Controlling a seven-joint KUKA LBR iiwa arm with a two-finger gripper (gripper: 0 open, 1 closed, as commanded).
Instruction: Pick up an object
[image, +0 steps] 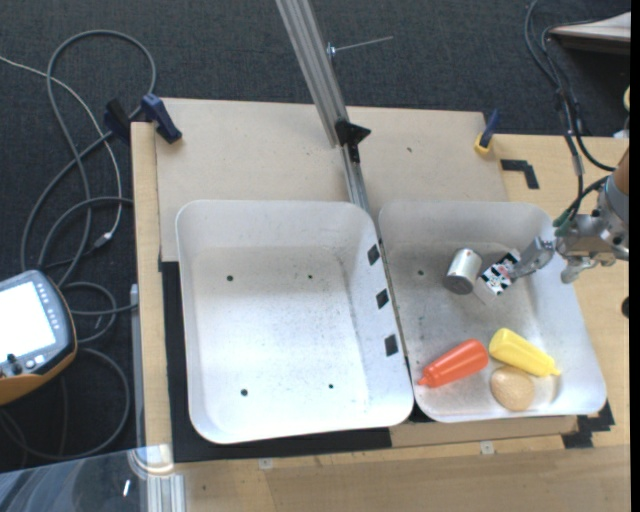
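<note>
Your end effector was at the right bin, tip at a small black-and-white obj beside the silver cylinder. Can't tell its state or hold. Approach step, I'd say; next needed a centred close, then lift.

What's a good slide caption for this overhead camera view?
Robot hand reaching into the right bin beside a metal cylinder, with carrot, corn and potato nearby.
</note>
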